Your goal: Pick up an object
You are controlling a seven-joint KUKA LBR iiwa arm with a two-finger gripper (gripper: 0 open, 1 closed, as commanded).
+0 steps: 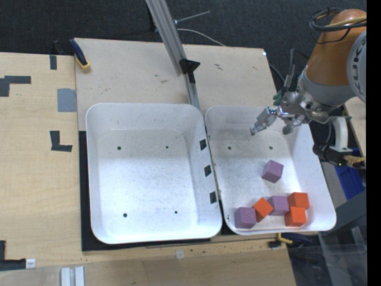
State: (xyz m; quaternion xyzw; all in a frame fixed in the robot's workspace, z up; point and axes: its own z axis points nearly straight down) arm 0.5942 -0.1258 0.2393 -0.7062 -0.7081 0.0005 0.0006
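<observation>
My gripper (274, 126) hangs over the far part of the right bin (238, 154), fingers spread open with nothing between them. A lone purple cube (272, 171) lies below it in the bin's middle. Along the near edge sit a purple cube (244, 217), an orange cube (262, 208), another purple cube (279, 205), and two orange cubes (297, 200) (296, 217) at the near right corner.
The left bin (143, 171) stands beside the right one, sharing a central wall with black clips. A slanted metal rail (172, 40) reaches down to the bins' far edge. A blue-and-yellow tool (79, 54) lies at the bench's far left.
</observation>
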